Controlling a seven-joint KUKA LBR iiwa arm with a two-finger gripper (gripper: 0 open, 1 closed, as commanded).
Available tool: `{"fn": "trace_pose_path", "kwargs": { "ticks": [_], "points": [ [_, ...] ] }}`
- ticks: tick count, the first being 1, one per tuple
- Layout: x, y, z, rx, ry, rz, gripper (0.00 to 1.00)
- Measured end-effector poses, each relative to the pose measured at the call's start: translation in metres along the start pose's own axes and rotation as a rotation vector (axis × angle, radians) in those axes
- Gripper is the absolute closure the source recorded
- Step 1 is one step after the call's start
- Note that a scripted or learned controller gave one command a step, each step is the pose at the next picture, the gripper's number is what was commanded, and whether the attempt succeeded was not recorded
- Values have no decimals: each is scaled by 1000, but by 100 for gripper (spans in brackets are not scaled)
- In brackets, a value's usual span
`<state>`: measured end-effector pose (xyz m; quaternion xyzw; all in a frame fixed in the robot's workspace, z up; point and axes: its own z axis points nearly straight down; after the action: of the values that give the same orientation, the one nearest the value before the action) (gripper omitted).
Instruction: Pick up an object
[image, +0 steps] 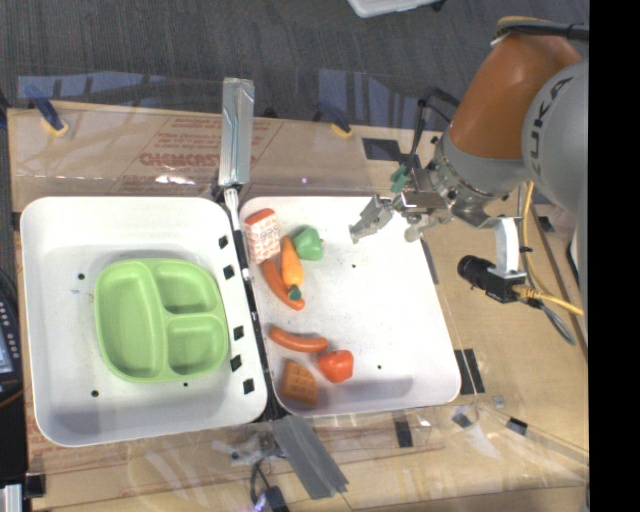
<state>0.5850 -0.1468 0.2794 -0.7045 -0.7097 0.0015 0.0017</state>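
Camera view gives us the bench (520, 400) from above with its two white bins: the left bin (50, 300) holds a green divided plate (160, 318) with three compartments, and the right bin (400, 320) holds the toy food. Behind the bins lies a clear sheet (130, 150) with faint red print that we cannot read with any certainty. On the arm (530, 100) we read the letters "UKA" in dark print running down the grey casing at the right edge, beside the orange band. Its gripper (390, 222) hangs over the right bin's far edge, above bare white floor, fingers parted a fair way with nothing between them. The food sits along the right bin's left side, well apart from the gripper. A white carton (263, 234) with a red top and red markings, too small for us to read, stands at the far left corner against the divider. Just beside it a carrot (291, 265) lies with its long axis running near to far, overlapping a red chili (279, 283) that slants toward the near right. A green pepper (308, 243) touches the carrot's far end. Nearer us a sausage (296, 341) lies with its long axis left to right, a tomato (336, 365) just beside its right end, and a brown waffle (298, 382) next to the near wall.
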Motion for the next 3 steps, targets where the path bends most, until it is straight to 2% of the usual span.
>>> {"fn": "trace_pose_path", "kwargs": {
  "ticks": [1, 2, 3],
  "points": [
    [61, 33, 90, 3, 0, 71, 0],
    [31, 46, 171, 3, 0, 65, 0],
    [52, 46, 187, 0, 1, 1, 0]
  ]
}}
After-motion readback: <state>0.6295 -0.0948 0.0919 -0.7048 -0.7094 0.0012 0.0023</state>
